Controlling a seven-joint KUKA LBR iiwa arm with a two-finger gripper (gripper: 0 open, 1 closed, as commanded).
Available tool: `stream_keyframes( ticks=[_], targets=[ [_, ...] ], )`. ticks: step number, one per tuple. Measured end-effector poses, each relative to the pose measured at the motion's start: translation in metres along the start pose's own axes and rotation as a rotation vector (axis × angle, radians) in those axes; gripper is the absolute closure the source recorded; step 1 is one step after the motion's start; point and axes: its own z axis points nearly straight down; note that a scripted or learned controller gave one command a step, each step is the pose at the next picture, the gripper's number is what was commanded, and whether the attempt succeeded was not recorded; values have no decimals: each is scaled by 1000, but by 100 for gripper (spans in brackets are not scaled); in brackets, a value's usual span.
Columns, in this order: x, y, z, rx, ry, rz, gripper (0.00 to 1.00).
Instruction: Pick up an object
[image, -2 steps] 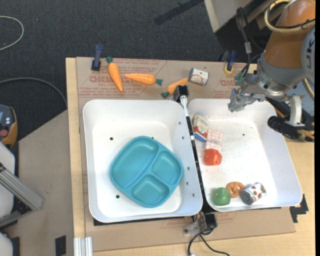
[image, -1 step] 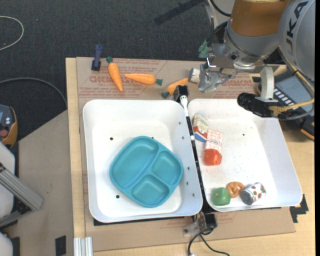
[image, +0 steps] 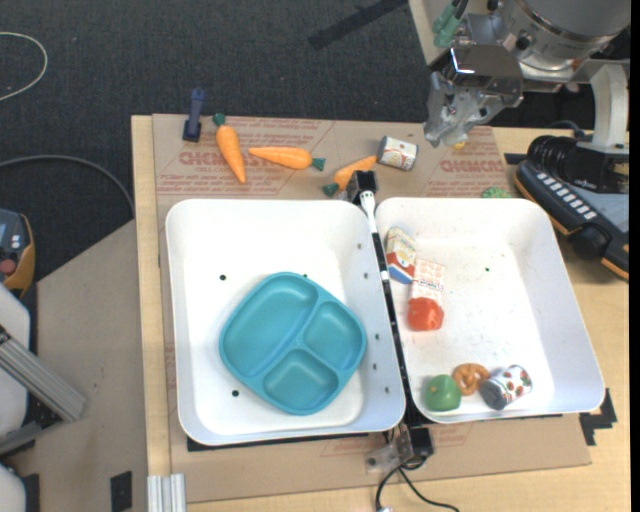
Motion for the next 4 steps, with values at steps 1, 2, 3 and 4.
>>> stream_keyframes(
  ticks=[1,2,3,4],
  targets=[
    [-27,-67,92,32,-6,9,100],
    [-67,-62,178,31,-7,11,100],
    [-25,-85,104,13,-2,0,100],
    [-69,-89,197,32,-6,12,100]
  ],
)
